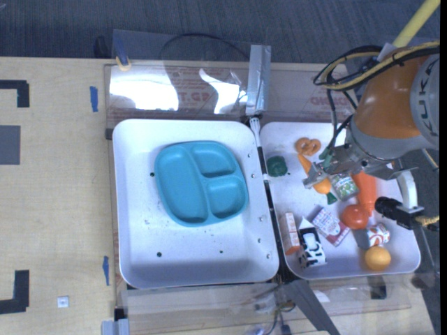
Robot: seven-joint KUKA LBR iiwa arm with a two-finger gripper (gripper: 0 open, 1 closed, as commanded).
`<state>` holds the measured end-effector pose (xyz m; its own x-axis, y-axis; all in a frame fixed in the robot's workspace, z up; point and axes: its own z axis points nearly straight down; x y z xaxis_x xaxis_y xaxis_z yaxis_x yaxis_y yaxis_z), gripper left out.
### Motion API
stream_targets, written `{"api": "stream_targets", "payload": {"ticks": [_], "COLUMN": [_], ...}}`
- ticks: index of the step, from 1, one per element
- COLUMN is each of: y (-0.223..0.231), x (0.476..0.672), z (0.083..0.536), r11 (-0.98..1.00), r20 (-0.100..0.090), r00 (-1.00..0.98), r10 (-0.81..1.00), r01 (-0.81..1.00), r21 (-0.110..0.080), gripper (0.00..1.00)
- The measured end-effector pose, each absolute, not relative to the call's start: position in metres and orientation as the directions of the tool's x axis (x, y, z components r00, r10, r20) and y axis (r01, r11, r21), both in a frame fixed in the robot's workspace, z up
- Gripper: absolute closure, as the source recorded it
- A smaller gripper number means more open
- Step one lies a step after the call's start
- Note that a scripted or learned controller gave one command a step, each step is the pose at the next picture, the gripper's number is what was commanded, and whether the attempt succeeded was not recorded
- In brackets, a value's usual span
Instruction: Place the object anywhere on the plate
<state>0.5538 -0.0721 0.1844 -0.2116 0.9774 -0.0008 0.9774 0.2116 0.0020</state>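
Table: you have a light wood top carrying both bins side by side, with black and blue tape marks along its left part.
Left bin: white and shallow; it holds the plate alone.
Right bin: white, touching the left bin along the middle divider; your loose items lie in it.
Arm: grey with an orange band, reaching in from the right over the far part of the right bin.
Plate: blue, three compartments, lying flat in the middle of the left bin.
Hand: low over the clutter in the right bin, above an orange carrot-like piece; you cannot tell from this view whether its fingers are apart or together.
Small items: pretzel at the far side, green lump by the divider, red tomato, orange fruit near right corner, black-and-white packet at the near edge.
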Motion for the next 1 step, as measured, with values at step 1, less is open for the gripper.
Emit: {"api": "stream_targets", "payload": {"ticks": [1], "y": [-0.1414], "x": [0.5455], "z": [0.1678], "r11": [0.062], "r20": [-0.001], "r00": [-0.062], "r10": [0.998], "r01": [0.998], "r21": [-0.002], "gripper": [1.0]}}
